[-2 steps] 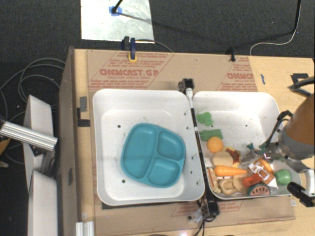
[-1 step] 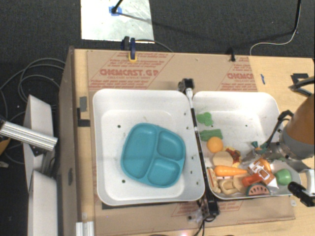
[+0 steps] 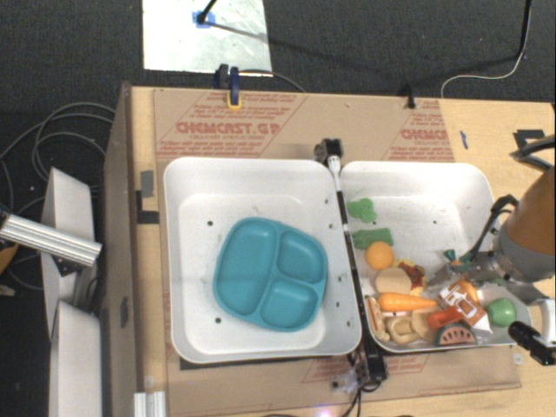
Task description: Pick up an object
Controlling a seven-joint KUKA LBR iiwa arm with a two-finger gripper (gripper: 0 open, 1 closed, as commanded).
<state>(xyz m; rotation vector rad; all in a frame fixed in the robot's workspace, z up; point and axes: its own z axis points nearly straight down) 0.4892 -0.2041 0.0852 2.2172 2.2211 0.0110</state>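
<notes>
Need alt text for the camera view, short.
The arm's gripper is down among toy food heaped in the right bin, near a carrot and an orange ball. The left bin holds a blue divided plate.

The left bin (image 3: 187,233) lies open around the blue divided plate (image 3: 270,273) at its middle. The right bin's (image 3: 434,189) far half is bare floor; toy food (image 3: 408,307) crowds its near end, with the arm (image 3: 526,241) over the right side.

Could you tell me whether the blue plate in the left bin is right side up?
Right side up: the plate shows three hollow compartments facing the camera.
</notes>
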